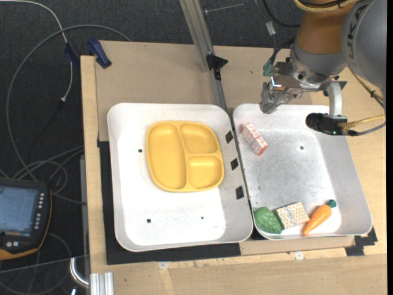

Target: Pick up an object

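The right bin holds a pink and white box near its far left corner. Along its near edge lie a green toy, a small patterned packet and an orange carrot. My gripper hangs over the far left corner of the right bin, just up and right of the pink box. Nothing shows between its fingertips.
The left bin carries a yellow divided plate. A slanted metal pole runs down to the gap between the bins. Cables and a tablet lie off the bench at the left.
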Controlling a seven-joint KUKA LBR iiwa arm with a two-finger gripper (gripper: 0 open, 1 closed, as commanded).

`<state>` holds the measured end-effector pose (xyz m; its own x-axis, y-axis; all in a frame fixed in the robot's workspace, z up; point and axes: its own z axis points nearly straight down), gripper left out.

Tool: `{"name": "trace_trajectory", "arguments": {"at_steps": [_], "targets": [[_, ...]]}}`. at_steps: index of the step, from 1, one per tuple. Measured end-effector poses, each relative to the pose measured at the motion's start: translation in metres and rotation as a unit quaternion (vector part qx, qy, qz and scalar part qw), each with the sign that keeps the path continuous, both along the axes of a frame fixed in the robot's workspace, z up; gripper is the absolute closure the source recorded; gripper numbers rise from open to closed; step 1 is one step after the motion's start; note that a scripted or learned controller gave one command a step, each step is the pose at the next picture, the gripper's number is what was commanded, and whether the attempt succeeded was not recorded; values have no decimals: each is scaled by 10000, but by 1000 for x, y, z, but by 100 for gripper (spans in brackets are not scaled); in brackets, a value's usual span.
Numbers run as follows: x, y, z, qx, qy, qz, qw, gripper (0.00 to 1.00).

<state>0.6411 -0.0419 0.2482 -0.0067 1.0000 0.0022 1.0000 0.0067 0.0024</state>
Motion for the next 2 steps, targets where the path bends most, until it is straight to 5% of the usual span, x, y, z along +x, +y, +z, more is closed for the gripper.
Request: {"name": "trace_trajectory", "arguments": {"at_steps": [2], "targets": [[4, 89, -8, -2, 20, -6, 10000, 100]]}}
